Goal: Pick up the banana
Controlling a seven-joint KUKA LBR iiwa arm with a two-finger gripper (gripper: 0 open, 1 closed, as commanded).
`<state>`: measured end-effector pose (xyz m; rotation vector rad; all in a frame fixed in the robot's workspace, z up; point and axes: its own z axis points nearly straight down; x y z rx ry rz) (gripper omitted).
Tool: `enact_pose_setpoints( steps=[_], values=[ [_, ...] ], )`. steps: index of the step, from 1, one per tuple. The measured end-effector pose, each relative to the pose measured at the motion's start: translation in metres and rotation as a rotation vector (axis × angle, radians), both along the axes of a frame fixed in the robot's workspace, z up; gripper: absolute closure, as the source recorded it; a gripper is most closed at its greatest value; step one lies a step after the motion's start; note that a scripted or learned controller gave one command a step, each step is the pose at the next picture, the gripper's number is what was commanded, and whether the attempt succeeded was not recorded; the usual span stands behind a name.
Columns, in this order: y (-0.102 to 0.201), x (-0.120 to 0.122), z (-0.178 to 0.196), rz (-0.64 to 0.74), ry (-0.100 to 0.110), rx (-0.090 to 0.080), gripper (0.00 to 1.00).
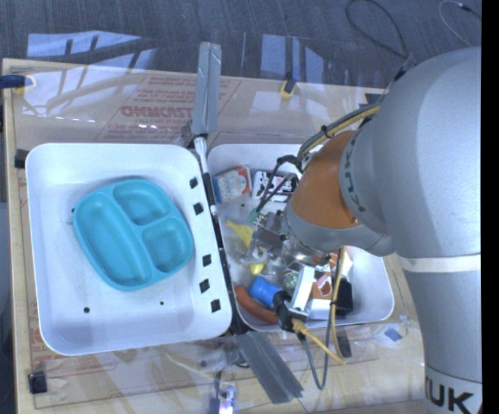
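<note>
A small patch of yellow (238, 230), which may be the banana, shows in the right bin (372, 302) near its left wall; most of it is hidden among other items and under the arm. My gripper (269, 231) is low in the right bin, just right of that yellow patch and over the clutter. The orange-banded wrist (320, 198) covers the middle of the bin.
A blue three-part plate (134, 231) lies in the left bin (51, 188). The right bin also holds a printed packet (232, 183) at the back, a blue object (263, 291) and an orange-red sausage-like piece (254, 305) at the front. A divider (208, 222) separates the bins.
</note>
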<state>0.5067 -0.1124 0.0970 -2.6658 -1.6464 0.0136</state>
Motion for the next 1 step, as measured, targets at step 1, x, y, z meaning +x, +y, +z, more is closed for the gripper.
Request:
enact_pose_setpoints(
  steps=[1],
  values=[
    [0.0453,0.0844,0.0925,0.001,-0.003,-0.001,1.00]
  ],
)
